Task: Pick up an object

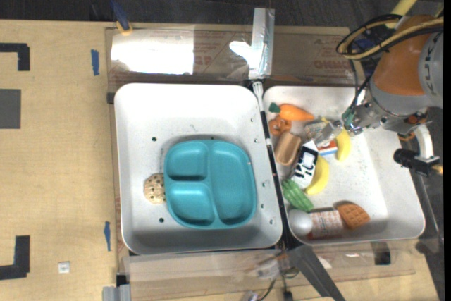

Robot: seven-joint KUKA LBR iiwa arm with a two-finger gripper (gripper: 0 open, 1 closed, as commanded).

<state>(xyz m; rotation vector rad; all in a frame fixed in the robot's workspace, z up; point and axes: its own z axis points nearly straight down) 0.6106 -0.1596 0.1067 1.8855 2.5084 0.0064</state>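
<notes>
My gripper (320,130) is low in the right bin (394,180), near its back left part, reaching in from the grey arm with the orange band (398,74). It hovers over a cluster of toy food: an orange carrot (294,111) just behind it, a tan bread roll (287,148) to its left, and a yellow banana (318,178) with a black-and-white pack (305,164) in front of it. A small red-and-white item (328,146) and a yellow piece (344,146) lie right beside the gripper. Nothing is visibly held.
Along the right bin's front lie a green vegetable (297,195), a silver can with a red label (318,222) and a brown waffle-like piece (353,213). The left bin (141,116) holds a teal divided plate (209,182) and a cookie (154,187). A metal divider (262,42) stands behind the bins.
</notes>
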